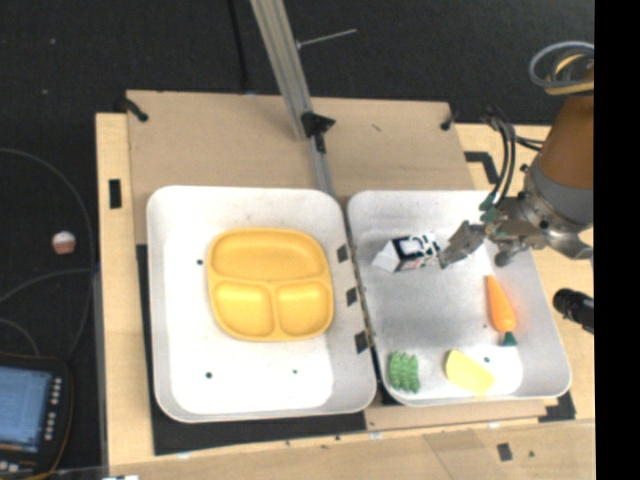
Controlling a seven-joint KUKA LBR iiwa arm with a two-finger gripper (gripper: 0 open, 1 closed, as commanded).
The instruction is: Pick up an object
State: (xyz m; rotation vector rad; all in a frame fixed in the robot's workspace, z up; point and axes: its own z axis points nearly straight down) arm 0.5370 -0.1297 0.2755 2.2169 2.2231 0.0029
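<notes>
A: White plastic forms both bins; the left bin carries a yellow divided plate near its middle; the right bin carries four small things. Which of them is the target?

B: The task names none; judged by position, the small black-and-white carton, lying on its side near the right bin's far left corner, is the likeliest; the gripper hangs just to its right, over the far half of that bin.

A: And the other candidates?

B: An orange carrot lies along the right edge; a yellow lemon-like piece sits by the near edge; a green leafy piece sits at the near left corner; all are well apart from the tool.

A: State of the tool?

B: The fingers appear spread, one reaching toward the carton and the other toward the bin's right edge; nothing lies between them; whether the nearer finger touches the carton cannot be told.

A: Which step is in hand?

B: By judgement, the approach; no grasp is made and every object rests on the bin floor.

A: What does the next move call for?

B: Centring the spread fingers over the carton, descending so that they straddle its narrow width, then closing; the carton lies close to the bin's left wall, so a poor line could push it against the wall instead of capturing it.
</notes>
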